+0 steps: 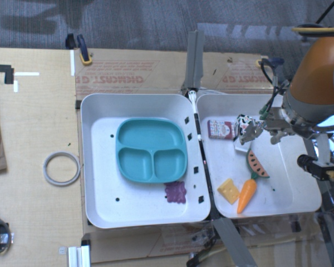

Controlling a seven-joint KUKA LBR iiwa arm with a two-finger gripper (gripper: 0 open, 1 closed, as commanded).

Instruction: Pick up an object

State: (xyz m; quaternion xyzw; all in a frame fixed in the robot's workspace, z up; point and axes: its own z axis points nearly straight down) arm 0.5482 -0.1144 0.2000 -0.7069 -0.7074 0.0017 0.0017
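1. Orange carrot (245,194) lies nearest to me, at the front of the right bin (300,202), with a yellow cheese wedge (229,190) just beside it.
2. Behind them lies a watermelon slice (258,166), apart from both.
3. Further back the gripper (249,131) hangs over a small black-and-white toy (244,122); whether its fingers are spread or pressed together I cannot tell.
4. A red carton (220,129) stands just beside that toy, so I think the descent must be straight, not to push the carton.
5. In the left bin (97,199) are a teal plate (152,150) and purple grapes (176,192).
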